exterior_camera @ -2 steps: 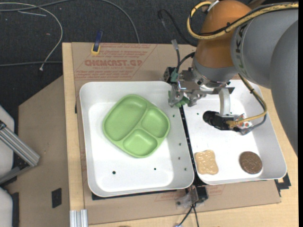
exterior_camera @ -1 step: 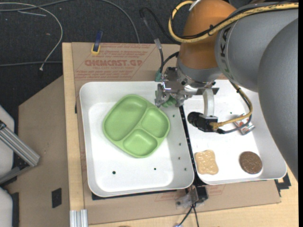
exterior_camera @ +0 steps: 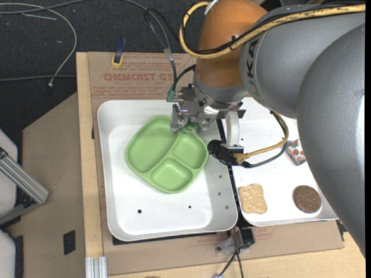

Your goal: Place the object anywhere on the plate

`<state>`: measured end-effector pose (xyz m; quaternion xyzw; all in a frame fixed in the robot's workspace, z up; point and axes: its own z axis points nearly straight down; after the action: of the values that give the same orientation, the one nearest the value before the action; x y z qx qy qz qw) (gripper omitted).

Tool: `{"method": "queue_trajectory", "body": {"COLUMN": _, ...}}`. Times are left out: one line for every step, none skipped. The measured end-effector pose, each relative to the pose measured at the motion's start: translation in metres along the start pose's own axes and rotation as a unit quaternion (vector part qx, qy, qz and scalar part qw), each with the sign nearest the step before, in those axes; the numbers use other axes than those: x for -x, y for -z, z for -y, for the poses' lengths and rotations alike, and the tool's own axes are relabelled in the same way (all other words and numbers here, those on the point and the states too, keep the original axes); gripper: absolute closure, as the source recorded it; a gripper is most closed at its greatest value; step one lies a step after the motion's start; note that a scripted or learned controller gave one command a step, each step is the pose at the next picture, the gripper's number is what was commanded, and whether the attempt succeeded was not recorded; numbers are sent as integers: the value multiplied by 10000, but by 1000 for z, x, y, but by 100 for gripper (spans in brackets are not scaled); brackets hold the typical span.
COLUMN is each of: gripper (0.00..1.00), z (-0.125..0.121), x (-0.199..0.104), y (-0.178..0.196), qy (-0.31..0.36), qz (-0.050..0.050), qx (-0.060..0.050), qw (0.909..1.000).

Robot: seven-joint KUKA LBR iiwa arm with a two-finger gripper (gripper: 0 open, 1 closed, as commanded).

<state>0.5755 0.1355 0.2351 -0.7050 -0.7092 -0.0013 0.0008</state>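
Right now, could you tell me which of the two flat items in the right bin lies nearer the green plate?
The pale tan cracker, beside the divider between the bins. The dark brown round cookie lies farther right of the green plate.

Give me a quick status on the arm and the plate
Hand over green plate's far rim, grip state unclear. Nothing seen on plate. Tan cookie and brown cookie sit in right bin.

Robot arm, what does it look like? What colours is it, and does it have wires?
The arm is big, round and smooth, mostly grey, with a shiny orange band above the wrist. Yellow and black cables loop around the orange part, and another yellow one curls lower down. The gripper at the end is small, made of dark metal parts.
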Motion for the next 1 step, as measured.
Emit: {"method": "queue_trajectory", "body": {"gripper": 100, "z": 5, "x": -17, "y": 0, "qy": -19, "qz": 10, "qx": -5, "qw": 10000}}
